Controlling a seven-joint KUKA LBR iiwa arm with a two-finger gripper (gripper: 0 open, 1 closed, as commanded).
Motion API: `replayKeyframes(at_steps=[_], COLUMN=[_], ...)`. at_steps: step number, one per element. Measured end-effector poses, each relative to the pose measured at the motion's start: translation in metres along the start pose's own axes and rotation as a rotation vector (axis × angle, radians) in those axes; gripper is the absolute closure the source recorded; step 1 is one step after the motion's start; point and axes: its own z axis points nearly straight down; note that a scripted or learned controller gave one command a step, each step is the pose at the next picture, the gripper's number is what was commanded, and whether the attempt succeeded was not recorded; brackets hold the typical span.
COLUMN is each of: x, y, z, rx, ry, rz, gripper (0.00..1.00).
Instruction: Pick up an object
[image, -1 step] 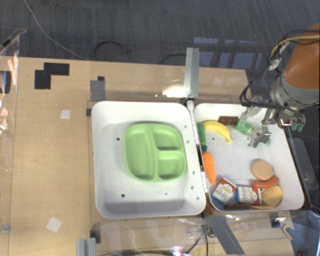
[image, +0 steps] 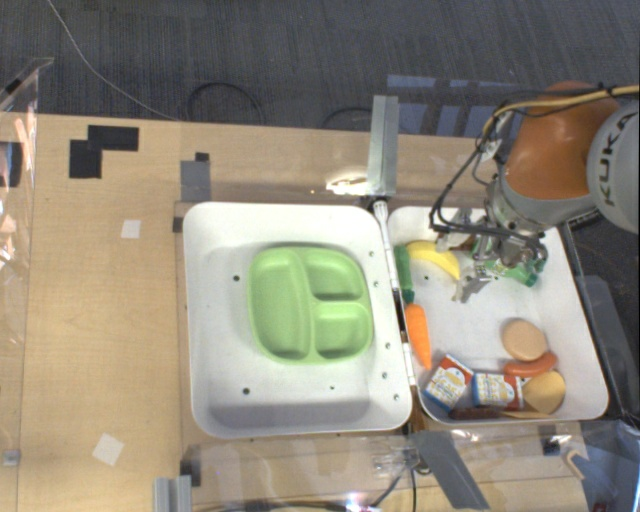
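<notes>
My gripper hangs over the upper middle of the right bin, just right of a yellow banana. Its fingers point down and to the left, a little apart, with nothing between them. A green stick-shaped item lies along the bin's left wall, with an orange carrot below it. At the bin's lower right lie a tan bread roll, a red sausage, a round yellow-brown piece and two small printed cartons. A green piece shows at the gripper's right, partly hidden by the arm.
The left bin holds a green divided plate. A metal post stands behind the wall between the two bins. The arm's orange band and cables hang over the right bin's far edge.
</notes>
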Motion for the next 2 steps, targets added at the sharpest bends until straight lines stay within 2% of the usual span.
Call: replayKeyframes(at_steps=[1,2], x=[0.030,0.094], y=[0.017,0.021], z=[0.048,0.051], rx=[0.003,0.005], ry=[-0.014,-0.025], rz=[0.070,0.049], gripper=[0.00,0.00])
